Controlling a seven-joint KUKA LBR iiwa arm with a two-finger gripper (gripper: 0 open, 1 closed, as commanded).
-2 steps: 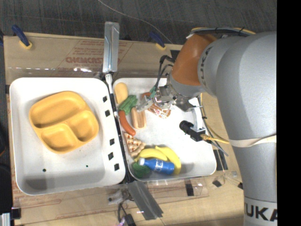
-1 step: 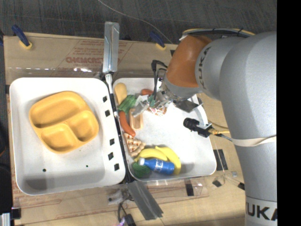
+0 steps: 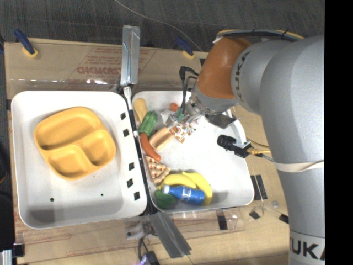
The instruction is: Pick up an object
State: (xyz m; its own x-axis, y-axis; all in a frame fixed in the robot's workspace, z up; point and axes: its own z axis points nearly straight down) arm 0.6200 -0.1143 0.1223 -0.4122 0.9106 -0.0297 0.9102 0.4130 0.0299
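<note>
- The gripper (image 3: 186, 116) is seen low in the right bin (image 3: 231, 186), at its upper-left part, under the orange-banded wrist; whether it is wide or narrow can't be told, as the wrist covers it from above
- A patterned red-and-white packet (image 3: 182, 130) lies just beside the gripper tip, on its lower-left; contact can't be confirmed, and nothing is seen held
- Key relation: the nearest graspable things lie down and to the left of the gripper, along the bin's left wall
- A tan cylinder-like item (image 3: 161, 138) lies next to the packet, long axis running diagonally, lower-left to upper-right, pointing roughly toward the gripper
- Near it a green vegetable (image 3: 148, 122) and a pale yellow piece (image 3: 140, 108) are seen, w/ a reddish sausage-like item (image 3: 149, 147) below
- Farther off, at the bin's lower edge: banana (image 3: 190, 181), blue bottle (image 3: 184, 194), waffle-like piece (image 3: 158, 172)
- The left bin (image 3: 22, 203) bears a yellow divided tray (image 3: 74, 141), well apart from the gripper
- Judged: a short move lower-left is what the pick calls for; crowding there could spoil the grasp
</note>
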